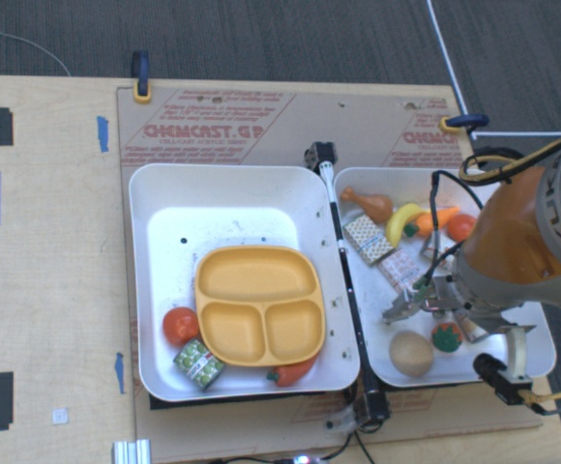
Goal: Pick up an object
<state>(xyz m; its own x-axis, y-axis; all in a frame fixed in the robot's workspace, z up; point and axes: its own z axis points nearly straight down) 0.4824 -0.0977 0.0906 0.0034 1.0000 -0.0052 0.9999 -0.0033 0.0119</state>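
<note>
Two shallow white plastic bins [155, 259] – one yellow three-compartment plastic tray [259, 304], one red toy tomato [179, 325] at its eight o'clock, one yellow toy banana [402, 222].

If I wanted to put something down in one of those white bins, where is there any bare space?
The roomiest patch is the left bin's far end, behind the yellow divided tray. The right bin is crowded: banana, small packets, egg and the gripper leave only a strip along the divider.
</note>
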